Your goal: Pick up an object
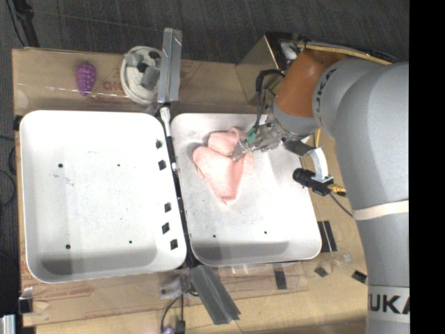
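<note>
Gripper (249,142) state cannot be told; it is set at the right edge of the pink cloth (221,165) in the right bin (292,207). Soft, light, limp fabric is judged; a raised fold should be pinched.

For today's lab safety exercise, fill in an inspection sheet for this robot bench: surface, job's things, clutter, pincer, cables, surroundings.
Surface: wooden bench bearing a left bin and a right bin, both white and shallow.
Job's things: pink cloth, crumpled, in the right bin.
Clutter: purple object and a white roll on the bench behind the left bin.
Pincer: pincer at the cloth's upper right edge; a grasp cannot be judged.
Cables: black cable at the wrist; more at the bench's front edge.
Surroundings: dark floor.
</note>
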You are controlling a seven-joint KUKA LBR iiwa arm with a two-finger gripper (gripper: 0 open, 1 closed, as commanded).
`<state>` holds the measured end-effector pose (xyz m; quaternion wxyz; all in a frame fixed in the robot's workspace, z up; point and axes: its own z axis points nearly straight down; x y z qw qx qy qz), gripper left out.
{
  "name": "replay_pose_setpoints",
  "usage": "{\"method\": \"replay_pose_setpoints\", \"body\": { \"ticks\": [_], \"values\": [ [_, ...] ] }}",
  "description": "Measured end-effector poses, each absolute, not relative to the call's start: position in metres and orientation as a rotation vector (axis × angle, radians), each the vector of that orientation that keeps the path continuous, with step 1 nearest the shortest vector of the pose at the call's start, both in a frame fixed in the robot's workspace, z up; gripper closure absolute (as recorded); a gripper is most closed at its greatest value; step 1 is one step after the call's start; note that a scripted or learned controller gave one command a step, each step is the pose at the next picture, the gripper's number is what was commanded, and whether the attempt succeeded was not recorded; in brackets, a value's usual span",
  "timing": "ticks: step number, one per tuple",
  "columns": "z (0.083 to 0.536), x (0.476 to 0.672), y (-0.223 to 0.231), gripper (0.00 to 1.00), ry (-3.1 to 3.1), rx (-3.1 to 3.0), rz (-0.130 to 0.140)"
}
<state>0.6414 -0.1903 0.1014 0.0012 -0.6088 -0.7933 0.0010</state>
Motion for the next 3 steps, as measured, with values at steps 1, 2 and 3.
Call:
{"method": "replay_pose_setpoints", "body": {
  "ticks": [1,2,3],
  "values": [
    [0.194,0.628,-0.132,1.00,-2.636,-1.707,0.002],
    [0.246,0.637,-0.151,1.00,-2.657,-1.673,0.003],
    [0.254,0.638,-0.150,1.00,-2.659,-1.666,0.006]
  ]
}}
